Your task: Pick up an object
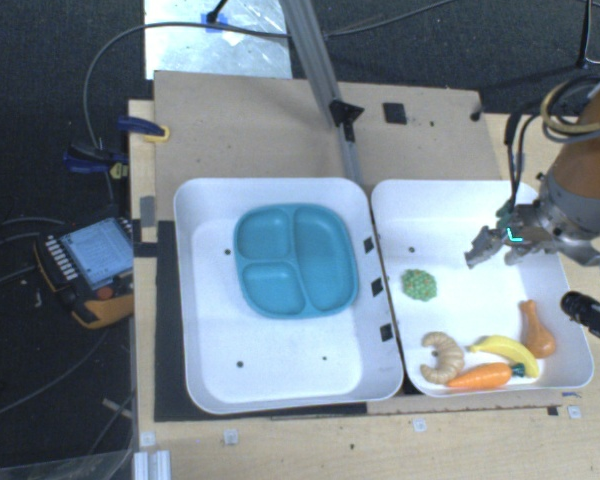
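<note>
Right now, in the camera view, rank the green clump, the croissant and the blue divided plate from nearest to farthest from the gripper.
1. Green clump, middle of the right bin, down and left of the gripper.
2. Croissant, near the right bin's front edge.
3. Blue divided plate, in the left bin.
</note>
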Controlling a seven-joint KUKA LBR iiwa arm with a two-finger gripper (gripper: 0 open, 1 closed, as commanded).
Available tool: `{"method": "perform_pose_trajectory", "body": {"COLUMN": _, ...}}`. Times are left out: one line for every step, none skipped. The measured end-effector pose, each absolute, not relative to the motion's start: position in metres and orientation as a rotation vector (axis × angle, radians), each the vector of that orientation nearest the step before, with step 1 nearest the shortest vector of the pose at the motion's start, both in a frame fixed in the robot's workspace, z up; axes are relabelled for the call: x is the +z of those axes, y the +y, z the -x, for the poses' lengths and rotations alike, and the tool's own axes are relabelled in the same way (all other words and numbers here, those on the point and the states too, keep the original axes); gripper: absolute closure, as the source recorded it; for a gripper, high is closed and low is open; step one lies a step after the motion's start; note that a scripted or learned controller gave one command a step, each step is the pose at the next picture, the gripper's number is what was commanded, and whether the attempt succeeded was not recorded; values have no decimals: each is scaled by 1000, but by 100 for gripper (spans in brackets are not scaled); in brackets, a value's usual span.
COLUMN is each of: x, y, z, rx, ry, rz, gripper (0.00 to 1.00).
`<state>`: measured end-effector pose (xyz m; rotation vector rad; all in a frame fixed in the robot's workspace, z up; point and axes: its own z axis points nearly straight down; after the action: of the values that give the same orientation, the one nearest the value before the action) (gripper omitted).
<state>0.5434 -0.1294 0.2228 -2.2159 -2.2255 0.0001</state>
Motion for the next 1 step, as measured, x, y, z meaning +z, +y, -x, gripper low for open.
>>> {"method": "perform_pose_trajectory", "body": {"x": 224, "y": -129, "z": -544, "rx": -2, "ry": -2227, "rz": 2217, "gripper": 0}}
